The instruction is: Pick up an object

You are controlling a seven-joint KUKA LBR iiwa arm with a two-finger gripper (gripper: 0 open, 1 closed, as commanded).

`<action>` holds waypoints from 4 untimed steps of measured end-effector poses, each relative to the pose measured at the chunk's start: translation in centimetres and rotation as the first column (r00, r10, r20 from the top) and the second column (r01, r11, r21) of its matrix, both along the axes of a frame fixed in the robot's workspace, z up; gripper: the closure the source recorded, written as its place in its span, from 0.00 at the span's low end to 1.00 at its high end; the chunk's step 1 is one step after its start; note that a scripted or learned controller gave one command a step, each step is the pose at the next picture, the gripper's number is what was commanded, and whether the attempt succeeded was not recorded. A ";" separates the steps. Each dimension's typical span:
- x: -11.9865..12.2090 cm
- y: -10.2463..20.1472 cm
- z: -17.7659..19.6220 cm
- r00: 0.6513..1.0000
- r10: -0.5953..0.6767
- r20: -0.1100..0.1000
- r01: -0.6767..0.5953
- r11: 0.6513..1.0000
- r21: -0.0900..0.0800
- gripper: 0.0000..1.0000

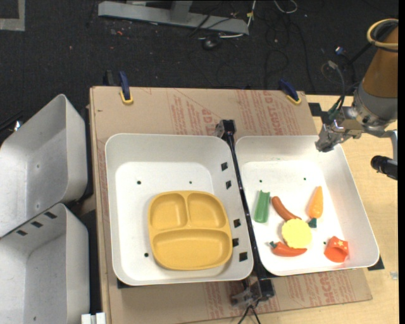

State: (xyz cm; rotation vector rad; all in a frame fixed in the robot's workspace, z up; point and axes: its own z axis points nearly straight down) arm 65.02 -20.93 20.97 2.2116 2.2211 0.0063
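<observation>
Two white bins sit on your cardboard-topped bench, and below and left of the gripper (326, 144), whose fingers I cannot tell apart, lies the carrot (315, 202), likely light, rigid, slick plastic, best pinched across its thicker middle.

Dark speckled floor (57, 57) up and left of the claw, brown board (183, 111) to its left, grey metal bar (171, 16), black cables (278, 57)

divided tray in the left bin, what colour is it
Yellow; the divided tray shows best in the camera view.
</observation>
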 end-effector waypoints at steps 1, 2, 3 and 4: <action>0.1 0.0 0.1 1.000 -0.001 -0.005 0.001 1.000 0.001 1.00; -2.2 5.8 0.9 1.000 0.002 -0.008 -0.002 1.000 0.004 1.00; -3.3 10.3 1.7 1.000 0.002 -0.008 -0.002 1.000 0.003 1.00; -5.6 15.0 2.7 1.000 0.002 -0.009 -0.002 1.000 0.004 1.00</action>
